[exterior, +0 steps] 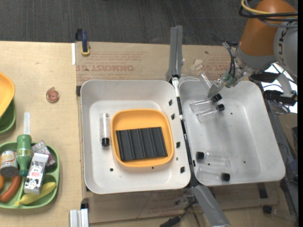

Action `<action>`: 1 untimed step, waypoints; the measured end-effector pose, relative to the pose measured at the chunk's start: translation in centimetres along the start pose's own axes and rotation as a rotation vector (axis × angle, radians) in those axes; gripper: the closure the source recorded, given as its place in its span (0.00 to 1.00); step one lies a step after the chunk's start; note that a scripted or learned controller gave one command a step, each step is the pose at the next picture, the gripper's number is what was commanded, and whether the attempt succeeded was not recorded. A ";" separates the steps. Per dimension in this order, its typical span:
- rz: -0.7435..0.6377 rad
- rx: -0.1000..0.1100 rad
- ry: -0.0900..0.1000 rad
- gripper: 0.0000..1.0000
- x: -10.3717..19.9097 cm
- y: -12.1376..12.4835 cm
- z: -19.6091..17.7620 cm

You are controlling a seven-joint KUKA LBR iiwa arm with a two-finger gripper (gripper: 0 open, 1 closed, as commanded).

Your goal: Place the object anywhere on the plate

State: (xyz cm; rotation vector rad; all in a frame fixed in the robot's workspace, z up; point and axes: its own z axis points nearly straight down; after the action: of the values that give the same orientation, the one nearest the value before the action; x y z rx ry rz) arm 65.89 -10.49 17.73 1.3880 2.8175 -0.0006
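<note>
An orange plate [141, 119] sits in the left bin [92, 174]. A dark grey ribbed slab [141, 143] lies flat on it, covering most of its middle. Just left of the plate, on the bin floor, lies a clear tube with a black cap [104, 129]. My gripper [215, 91] hangs over the upper part of the right bin [265, 169], pointing down and to the left. Directly below it lies another clear tube with a black cap [208, 109]. Whether the gripper holds anything is too small to make out.
A third clear piece with black ends [213, 163] lies near the right bin's front edge. Outside the bins, at the left, stand a green tray of toy food [28, 174] and stacked bowls [5, 103]. A small pink disc [52, 95] lies on the bench.
</note>
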 end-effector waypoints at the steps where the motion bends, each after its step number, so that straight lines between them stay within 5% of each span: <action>1: -0.146 -0.001 -0.001 1.00 -2.0 -2.0 0.3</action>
State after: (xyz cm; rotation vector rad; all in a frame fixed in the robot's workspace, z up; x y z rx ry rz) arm 65.50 -13.29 17.46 1.1778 2.9105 0.0003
